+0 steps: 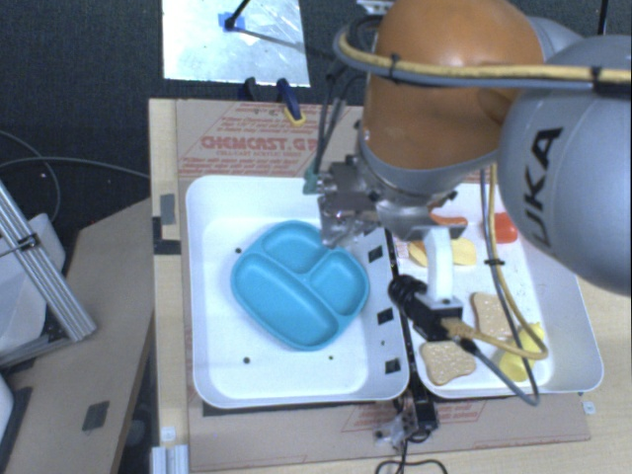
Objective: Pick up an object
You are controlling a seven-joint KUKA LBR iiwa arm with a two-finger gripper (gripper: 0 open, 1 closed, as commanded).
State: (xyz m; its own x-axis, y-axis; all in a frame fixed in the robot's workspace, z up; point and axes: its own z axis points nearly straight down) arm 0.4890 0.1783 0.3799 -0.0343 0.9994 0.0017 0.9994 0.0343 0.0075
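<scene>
A blue divided plate (299, 284) lies in the left white bin (222, 363), slightly right of its middle. My gripper (339, 227) hangs under the big orange wrist band (444, 67), right over the plate's upper right rim, near the wall between the two bins. The arm's bulk hides most of the gripper. In the right bin (578, 358) lie two toast slices (449, 360) (490, 311), yellow pieces (523, 349) and a red-orange piece (505, 228), partly behind the arm and its cables.
A black cable clamp (420, 307) and yellow hoses hang over the right bin. A cardboard sheet (237, 141) lies beneath the bins. A shiny foil sheet (235, 28) sits at the back, and a metal frame (39, 284) stands at the left.
</scene>
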